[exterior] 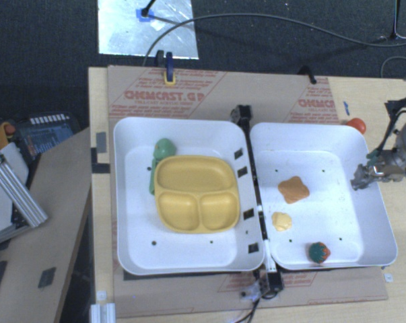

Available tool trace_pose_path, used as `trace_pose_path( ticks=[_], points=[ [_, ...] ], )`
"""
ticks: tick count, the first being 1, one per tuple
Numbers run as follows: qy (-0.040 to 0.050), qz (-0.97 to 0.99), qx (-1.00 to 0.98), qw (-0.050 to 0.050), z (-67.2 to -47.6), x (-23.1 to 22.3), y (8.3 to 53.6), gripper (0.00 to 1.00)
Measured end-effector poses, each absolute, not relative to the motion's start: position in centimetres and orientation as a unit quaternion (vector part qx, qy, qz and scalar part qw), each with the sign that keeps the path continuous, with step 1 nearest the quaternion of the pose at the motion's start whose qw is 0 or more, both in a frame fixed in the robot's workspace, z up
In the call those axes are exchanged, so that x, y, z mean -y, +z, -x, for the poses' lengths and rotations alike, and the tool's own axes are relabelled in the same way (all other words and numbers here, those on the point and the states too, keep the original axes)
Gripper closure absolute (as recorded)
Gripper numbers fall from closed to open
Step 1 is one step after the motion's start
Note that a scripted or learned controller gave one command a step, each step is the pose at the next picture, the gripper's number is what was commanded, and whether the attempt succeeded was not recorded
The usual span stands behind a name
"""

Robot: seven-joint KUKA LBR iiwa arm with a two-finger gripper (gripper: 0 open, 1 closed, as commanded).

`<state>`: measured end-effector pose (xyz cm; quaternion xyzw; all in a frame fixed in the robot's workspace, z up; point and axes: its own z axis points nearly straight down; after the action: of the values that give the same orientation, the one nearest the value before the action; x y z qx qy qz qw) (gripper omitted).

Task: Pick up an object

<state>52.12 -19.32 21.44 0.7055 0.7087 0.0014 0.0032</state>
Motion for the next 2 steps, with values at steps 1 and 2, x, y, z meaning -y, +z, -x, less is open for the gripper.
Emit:
trace_pose_path(
  ticks=[1,2],
  points=[
    [0.0021,-0.705,-0.709,0.004,-52.4,19.0,27.9,1.00],
    [0.0011,-0.704,-0.710,0.001,-54.1,13.7,26.3,1.00]
  ],
)
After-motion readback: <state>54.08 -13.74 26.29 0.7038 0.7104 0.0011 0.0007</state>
